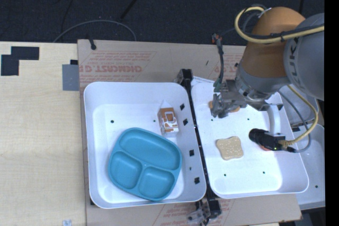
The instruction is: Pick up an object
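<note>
From above, the grey arm's gripper (pixel 225 105) hangs low at the right white bin's (pixel 265 182) far-left corner, its grip impossible to judge, risking a wall strike and missing the tan toast-shaped piece (pixel 230 147) nearer.

We read red mirrored print on the cardboard sheet (pixel 139 63) under the bins, too faint to make out. Partial dark letters show on the arm (pixel 310 63), unreadable.

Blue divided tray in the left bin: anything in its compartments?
The blue tray shows three bare compartments. A small orange-and-white box sits beside it on the left bin floor. Whatever lies underneath the tray is covered.
</note>
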### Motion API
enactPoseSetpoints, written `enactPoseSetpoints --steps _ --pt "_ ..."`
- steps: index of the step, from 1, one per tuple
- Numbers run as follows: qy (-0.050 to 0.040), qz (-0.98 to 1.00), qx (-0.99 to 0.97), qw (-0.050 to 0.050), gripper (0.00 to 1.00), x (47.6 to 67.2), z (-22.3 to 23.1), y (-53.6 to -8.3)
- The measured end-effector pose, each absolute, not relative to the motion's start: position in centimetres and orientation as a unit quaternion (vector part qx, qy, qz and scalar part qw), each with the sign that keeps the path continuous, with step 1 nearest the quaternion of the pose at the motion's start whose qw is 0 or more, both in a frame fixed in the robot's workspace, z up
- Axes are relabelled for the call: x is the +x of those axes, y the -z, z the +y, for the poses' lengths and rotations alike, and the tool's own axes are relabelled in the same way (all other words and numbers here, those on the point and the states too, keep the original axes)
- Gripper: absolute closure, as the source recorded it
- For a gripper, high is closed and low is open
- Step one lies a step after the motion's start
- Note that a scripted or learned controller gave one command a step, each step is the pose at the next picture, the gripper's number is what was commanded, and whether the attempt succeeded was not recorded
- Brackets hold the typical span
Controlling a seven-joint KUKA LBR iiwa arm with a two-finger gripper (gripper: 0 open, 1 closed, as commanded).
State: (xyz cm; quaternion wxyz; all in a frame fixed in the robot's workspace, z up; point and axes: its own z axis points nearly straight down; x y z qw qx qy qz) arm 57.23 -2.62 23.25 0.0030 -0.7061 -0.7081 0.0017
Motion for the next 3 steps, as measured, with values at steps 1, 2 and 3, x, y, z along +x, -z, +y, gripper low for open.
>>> enactPoseSetpoints --steps 1,2,3 --pt "-0.0019 -0.708 -0.706 0.003 1.00 54.5 1.2 -22.3" --pt "-0.0013 -0.709 -0.705 0.003 1.00 52.7 5.9 -23.3" --pt "-0.0020 -0.709 -0.705 0.003 1.00 50.3 10.8 -23.8"
